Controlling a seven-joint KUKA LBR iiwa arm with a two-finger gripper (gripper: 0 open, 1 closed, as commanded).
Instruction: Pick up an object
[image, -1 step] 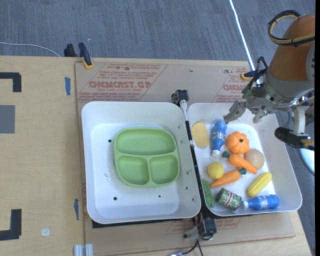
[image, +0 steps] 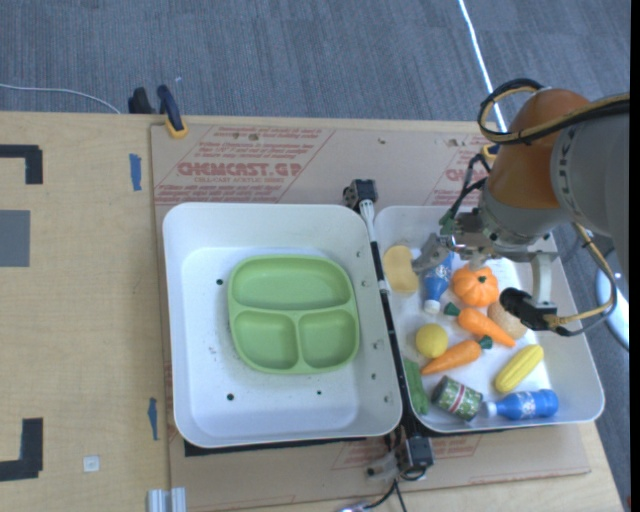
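Observation:
The right bin (image: 585, 385) holds several toy foods: an orange pumpkin (image: 475, 287), a small blue bottle (image: 435, 291), two carrots (image: 486, 325) (image: 452, 355), a lemon (image: 431, 340), a corn cob (image: 518, 367), a green-labelled can (image: 458, 398), a lying blue bottle (image: 527, 404) and a pale yellow piece (image: 399, 268). My gripper (image: 450, 250) hangs low over the back of this bin, just above the small blue bottle and the pumpkin. Nothing can be seen held in it. The grey arm with its orange band (image: 530, 150) covers the bin's far right corner.
The left bin (image: 190, 300) bears a green three-compartment plate (image: 293, 312). A ridge with clips (image: 380, 300) separates the two bins. A black cable (image: 530, 308) loops from the arm over the right bin's right side. Cardboard and bench surround the bins.

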